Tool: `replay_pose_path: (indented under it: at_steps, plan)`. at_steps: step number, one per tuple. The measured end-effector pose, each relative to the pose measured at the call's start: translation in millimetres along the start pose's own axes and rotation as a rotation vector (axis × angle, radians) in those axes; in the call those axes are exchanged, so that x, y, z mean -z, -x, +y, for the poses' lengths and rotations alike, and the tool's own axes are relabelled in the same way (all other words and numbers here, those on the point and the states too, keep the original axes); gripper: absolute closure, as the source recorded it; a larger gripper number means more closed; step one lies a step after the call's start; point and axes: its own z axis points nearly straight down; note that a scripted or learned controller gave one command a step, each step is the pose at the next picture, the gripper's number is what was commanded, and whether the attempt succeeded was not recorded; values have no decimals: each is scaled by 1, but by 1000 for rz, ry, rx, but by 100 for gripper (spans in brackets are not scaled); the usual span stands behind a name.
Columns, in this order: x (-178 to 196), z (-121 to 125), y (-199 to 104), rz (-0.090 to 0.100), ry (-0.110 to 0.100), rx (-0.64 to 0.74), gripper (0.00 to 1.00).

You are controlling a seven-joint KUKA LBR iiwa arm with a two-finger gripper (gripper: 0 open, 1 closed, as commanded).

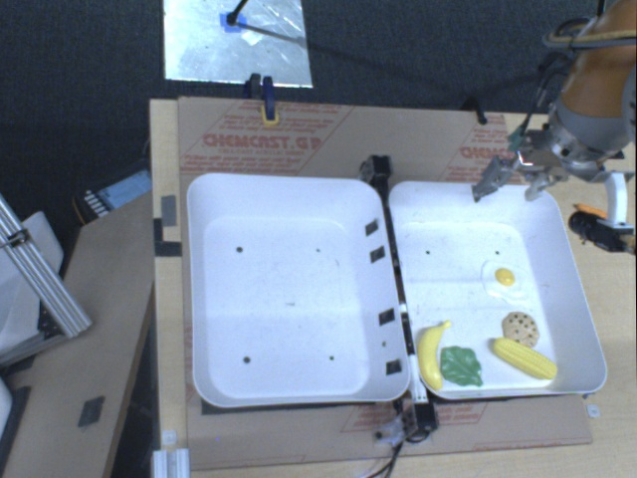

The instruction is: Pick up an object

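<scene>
Now the gripper [515,188], fingers spread and holding nothing, hovers over the right bin's [567,257] far edge; an egg [504,278] lies below.

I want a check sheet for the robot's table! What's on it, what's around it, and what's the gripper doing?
Surface: two white bins side by side on a cardboard sheet; left bin, right bin.
Job's things: all in the right bin's near part: fried egg toy, cookie, corn cob, banana, green leaf touching the banana.
Clutter: nothing seen inside the left bin.
Gripper: gripper open, above the right bin's far edge, holding nothing.
Cables: thin black wire at the near edge between the bins.
Surroundings: shiny metal plate on dark floor beyond the bench; yellow clamp on the cardboard's far edge.
</scene>
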Motion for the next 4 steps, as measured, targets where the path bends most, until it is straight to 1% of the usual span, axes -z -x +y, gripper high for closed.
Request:
replay_pose_path:
  at_steps: [1,2,3,4]
  plan:
    - [133,11,-44,-1,15,7,0]
    - [254,0,-102,1,15,9,0]
    - [314,-51,-171,3,7,9,0]
    - [321,-49,-166,0,4,5,100]
